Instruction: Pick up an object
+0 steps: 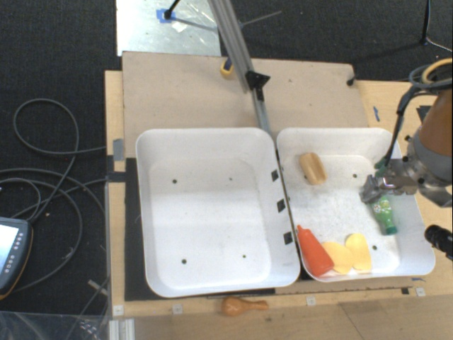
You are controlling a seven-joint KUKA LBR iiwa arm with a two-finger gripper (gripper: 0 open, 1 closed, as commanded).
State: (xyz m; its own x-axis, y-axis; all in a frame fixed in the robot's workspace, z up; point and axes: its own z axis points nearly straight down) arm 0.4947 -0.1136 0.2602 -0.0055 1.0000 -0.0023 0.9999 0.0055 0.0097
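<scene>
Arm: grey, with an orange band above the wrist, reaching in from the right edge over the right bin point(425, 264).
Claw point(375, 190): low over the right part of the right bin, near its right wall — whether it is open or closed, I cannot tell.
Green bottle point(386, 216): lying in the right bin just below the claw, its upper end touching or nearly touching the claw; nothing is seen gripped.
Tan roll point(312, 168): in the upper middle of the right bin, to the left of the claw and well apart from it.
Orange carrot-like piece point(314, 252): at the bin's lower left, lying along the divider side, pointed end up.
Yellow pieces point(350, 254): two pale yellow things just right of the orange piece, touching it — near the bin's lower rim.
Left bin point(152, 147): white, beside the right one, the two rims meeting in the middle.
Tabletop point(184, 91): brown board under both bins; a small tan pear-shaped thing point(241, 305) lies on it below the left bin.
</scene>
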